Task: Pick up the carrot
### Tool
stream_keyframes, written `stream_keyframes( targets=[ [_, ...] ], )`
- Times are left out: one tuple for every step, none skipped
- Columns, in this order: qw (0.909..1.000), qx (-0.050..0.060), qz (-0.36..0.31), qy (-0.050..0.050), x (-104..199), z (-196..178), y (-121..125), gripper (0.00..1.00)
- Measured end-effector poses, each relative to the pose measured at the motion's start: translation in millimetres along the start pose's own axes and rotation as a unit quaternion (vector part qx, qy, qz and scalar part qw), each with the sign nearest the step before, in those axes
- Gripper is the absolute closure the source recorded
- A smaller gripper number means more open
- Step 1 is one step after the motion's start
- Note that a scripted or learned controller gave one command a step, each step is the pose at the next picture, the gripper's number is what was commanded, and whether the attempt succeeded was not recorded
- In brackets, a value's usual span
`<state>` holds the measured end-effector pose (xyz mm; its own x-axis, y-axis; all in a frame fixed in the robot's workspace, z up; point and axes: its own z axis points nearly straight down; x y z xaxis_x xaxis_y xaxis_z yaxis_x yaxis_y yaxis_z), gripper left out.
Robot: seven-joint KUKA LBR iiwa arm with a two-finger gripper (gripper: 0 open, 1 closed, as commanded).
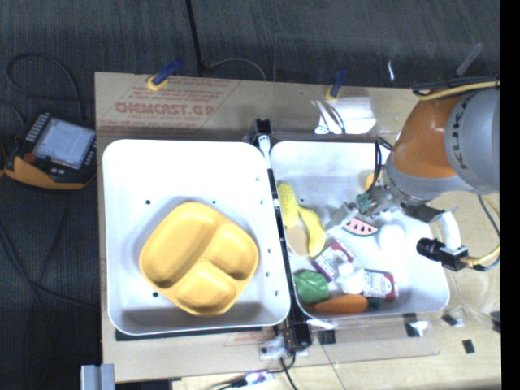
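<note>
The carrot (343,304) is orange and lies flat along the front wall of the right bin (422,287), next to a green pepper (309,285). My gripper (355,208) hangs over the middle of the right bin, just above a watermelon slice (360,227) and well behind the carrot. Nothing is visibly held in it. The grey arm with its orange band (422,149) reaches in from the right over the bin's back corner.
The right bin also holds a corn cob (286,201), a banana (309,228), a white egg-like object (392,236) and two snack packets (333,260) (379,283) just behind the carrot. A yellow divided plate (199,256) sits in the left bin (122,218).
</note>
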<state>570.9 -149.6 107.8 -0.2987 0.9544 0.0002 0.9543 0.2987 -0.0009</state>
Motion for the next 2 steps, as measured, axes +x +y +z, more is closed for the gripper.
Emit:
stream_keyframes(
  targets=[
    [1.0, -0.001, 0.0, -0.001, -61.3, -11.8, -11.1, 0.0],
    [0.9908, 0.0, 0.135, 0.007, -77.0, 12.1, 23.9, 0.0]
  ],
)
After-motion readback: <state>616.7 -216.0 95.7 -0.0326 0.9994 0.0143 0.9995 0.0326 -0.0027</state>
